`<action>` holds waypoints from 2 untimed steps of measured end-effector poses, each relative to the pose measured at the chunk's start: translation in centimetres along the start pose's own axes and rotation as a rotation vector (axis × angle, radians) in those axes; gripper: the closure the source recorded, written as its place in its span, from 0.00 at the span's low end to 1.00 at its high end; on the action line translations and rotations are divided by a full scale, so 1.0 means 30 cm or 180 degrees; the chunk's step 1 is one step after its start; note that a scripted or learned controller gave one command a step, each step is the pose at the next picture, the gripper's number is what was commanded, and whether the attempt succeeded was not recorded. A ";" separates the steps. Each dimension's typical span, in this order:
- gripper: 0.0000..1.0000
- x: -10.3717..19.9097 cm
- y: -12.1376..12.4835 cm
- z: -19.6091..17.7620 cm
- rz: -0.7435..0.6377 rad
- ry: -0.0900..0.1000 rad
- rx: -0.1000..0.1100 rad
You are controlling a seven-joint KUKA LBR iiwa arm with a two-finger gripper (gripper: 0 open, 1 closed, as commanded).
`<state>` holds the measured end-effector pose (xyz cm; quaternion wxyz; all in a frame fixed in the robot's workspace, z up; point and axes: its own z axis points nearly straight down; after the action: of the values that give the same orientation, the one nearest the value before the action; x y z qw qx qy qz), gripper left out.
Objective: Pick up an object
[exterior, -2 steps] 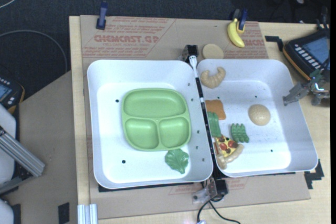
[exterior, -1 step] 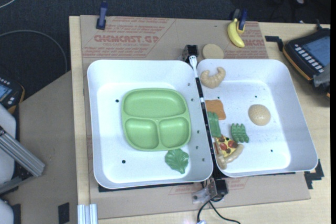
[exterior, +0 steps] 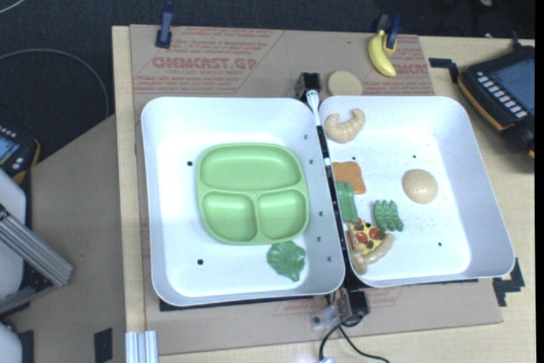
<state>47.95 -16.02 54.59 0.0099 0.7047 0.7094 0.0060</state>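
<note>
Two bins side by side. The left bin holds a green plate with a leaf just below it. In the right bin, along the left wall: croissant, toast, pizza slice; a bun sits apart, mid-bin. A banana lies on the bench behind. How the gripper stands, I cannot tell.

You see a yellow plastic banana and a round beige disc on the brown cardboard sheet, behind the bins.
</note>
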 end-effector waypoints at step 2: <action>1.00 -0.164 -0.008 0.246 0.0033 0.0017 0.0080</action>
<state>47.90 -20.97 47.22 -0.0009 0.7084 0.7058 -0.0010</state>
